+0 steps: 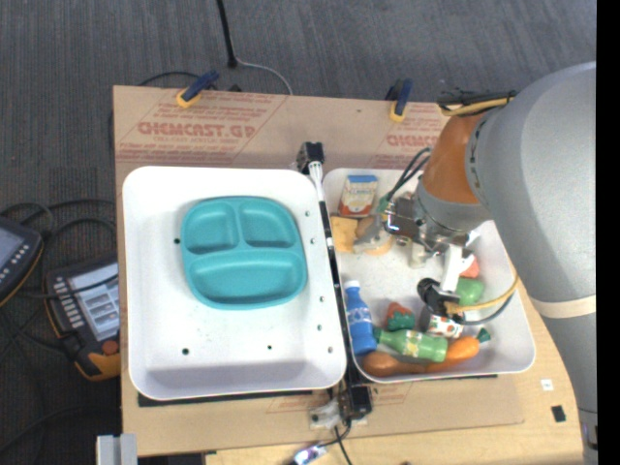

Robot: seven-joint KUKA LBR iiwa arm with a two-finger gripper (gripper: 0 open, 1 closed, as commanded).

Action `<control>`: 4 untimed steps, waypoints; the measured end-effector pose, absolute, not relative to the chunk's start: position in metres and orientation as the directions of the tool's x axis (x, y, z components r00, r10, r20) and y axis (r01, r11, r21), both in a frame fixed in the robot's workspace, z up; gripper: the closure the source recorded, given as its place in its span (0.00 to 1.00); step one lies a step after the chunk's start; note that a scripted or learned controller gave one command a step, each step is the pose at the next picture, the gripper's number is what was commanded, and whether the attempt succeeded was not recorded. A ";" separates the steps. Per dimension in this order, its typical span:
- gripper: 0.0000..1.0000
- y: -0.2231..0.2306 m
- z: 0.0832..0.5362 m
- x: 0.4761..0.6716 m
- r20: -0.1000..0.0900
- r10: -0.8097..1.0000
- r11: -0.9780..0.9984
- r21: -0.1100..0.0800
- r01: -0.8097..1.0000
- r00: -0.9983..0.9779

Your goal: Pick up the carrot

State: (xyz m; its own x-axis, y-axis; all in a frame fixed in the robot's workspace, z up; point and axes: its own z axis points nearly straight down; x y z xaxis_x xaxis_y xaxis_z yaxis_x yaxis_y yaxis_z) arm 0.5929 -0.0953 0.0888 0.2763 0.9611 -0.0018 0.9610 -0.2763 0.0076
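Overhead view of a flat brown board tabletop (281, 114) printed with faded red lettering. Two clamps with yellow and blue grips (197, 87) pinch its far edge.

Two shallow, glossy white plastic bins with rounded corners sit side by side, their rims touching. The left bin (155, 347) holds one thing: a smooth teal plate (244, 252), rounded-rectangular and divided into three compartments, lying flat towards the far side.

The right bin (513, 342) is crowded with small toy foods. A small printed carton (358, 194) stands near its far wall, with a pale yellow wedge (343, 232) just in front of it. A blue bottle (356, 318) lies along the left wall. A green bottle (415, 343) lies on its side near the front, with a red piece (398, 311) just behind it and a bright green piece (471, 292) to the right.

The carrot (463, 351), orange, smooth and tapered, lies along the front wall of the right bin, partly under the green bottle.

The grey arm, with its orange band, reaches in from the right. Its metallic gripper (431, 250) hangs over the middle of the right bin, behind the carrot and apart from it. Whether the gripper is released or clenched cannot be told, and nothing is seen held in it.
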 end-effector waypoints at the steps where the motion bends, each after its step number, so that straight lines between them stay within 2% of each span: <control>1: 0.00 -0.097 0.089 0.603 -0.002 0.970 -0.242 0.001 0.970 0.242; 3: 0.00 -0.097 0.089 0.604 -0.002 0.970 -0.242 0.003 0.970 0.242; 4: 1.00 -0.097 0.100 0.606 -0.002 0.971 -0.240 0.009 0.971 0.240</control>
